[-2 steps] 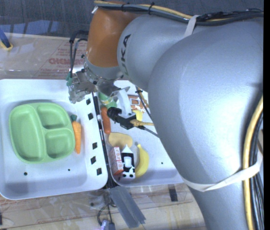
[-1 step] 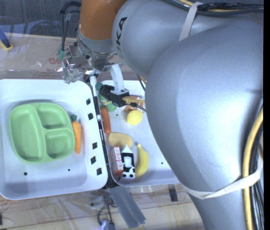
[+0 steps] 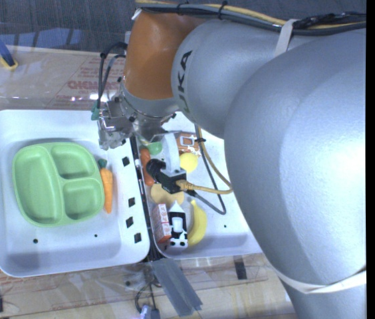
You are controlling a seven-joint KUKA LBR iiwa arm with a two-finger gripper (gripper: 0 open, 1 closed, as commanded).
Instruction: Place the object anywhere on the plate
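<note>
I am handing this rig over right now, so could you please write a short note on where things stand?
Gripper: low over the divider between the bins, at the plate bin's right rim; whether it is open or shut cannot be told.
Pale green three-compartment plastic plate: in the left white bin, nothing on it.
Small orange toy carrot: lying in the bin against the plate's right edge, not on it.
Right bin: yellow toy banana and other small items.
Done: nothing placed yet.
Left: put an object on the plate.
</note>
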